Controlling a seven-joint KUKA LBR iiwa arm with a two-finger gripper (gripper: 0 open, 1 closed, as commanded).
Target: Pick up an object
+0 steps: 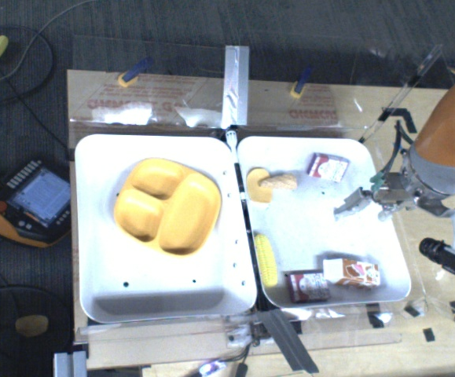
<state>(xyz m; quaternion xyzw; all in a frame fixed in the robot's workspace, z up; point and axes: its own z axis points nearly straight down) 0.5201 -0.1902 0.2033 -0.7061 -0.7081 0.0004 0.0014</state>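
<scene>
Nearest the camera in the right bin (384,159): a dark can-like item (306,286) lying on its side, touching a white-and-red carton (353,272) at the front wall, and a corn cob (266,259) along the left wall. Mid-bin is bare floor, and the pincer (361,201) hovers over its right part, arm coming in over the right rim. One finger sticks out to the left; the rest is too small and blurred, so I cannot tell how far apart the fingers are. Nothing visible between them, so treat it as empty-handed. Further back: a bread-like roll (277,182) on a yellow round piece (255,185) by the divider, and a small red-and-white box (327,166) near the far wall. No target is named, so any of these counts. My read: the small box and the carton are closest to the pincer and stand clear of walls on at least one side, so they are the better picks. The corn hugs the wall, so poor finger clearance. The can-carton pair touch, so risk of nudging one while closing on the other. Best approach is probably straight down, fingers straddling the short side, close only once fully seated. Left bin (93,289) holds one big yellow lumpy item (167,204), looks too wide for a pinch. Beyond the bins, the worktop (156,85) carries clear plastic sheeting with two clips.
</scene>
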